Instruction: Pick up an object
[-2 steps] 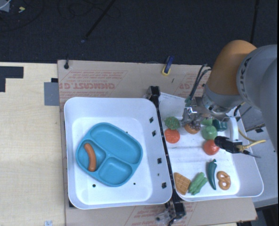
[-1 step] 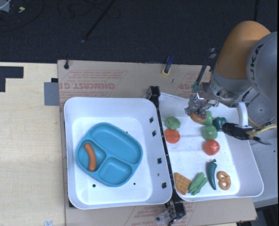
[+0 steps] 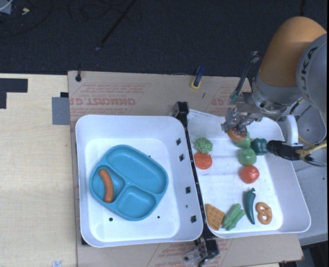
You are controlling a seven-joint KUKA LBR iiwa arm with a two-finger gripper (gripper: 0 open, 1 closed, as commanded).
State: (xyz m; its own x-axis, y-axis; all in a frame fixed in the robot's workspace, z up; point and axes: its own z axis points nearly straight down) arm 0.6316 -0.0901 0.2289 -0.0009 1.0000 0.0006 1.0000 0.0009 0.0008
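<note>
Far to the gripper's left, in the other bin (image 3: 98, 232), a blue divided plate (image 3: 148, 174) holds a sausage (image 3: 106, 184) whose long axis runs roughly toward and away from the camera; that is well apart from the tool and not the likely target.

Nearer, to the gripper's lower left in the right-hand bin (image 3: 298, 216), lie a broccoli floret (image 3: 203, 145) and just below it a tomato (image 3: 203, 161). Further below, at the bin's near edge, sit a waffle (image 3: 214, 216) and a green pod (image 3: 233, 216).

The gripper (image 3: 237, 128) hangs at the far end of this bin, directly over a small brownish-orange toy (image 3: 240, 134). Something of that toy seems to sit at its tip, but whether the fingers are closed on it or merely above it cannot be told from this slant.

The relation that matters, as I judge it: the toy lies straight beneath the tool, so the move is vertical, not sideways.

Just below and right of the gripper are a green pepper (image 3: 246, 156), a red tomato (image 3: 249, 173), a dark chilli (image 3: 249, 206) and a pretzel (image 3: 263, 212).
</note>
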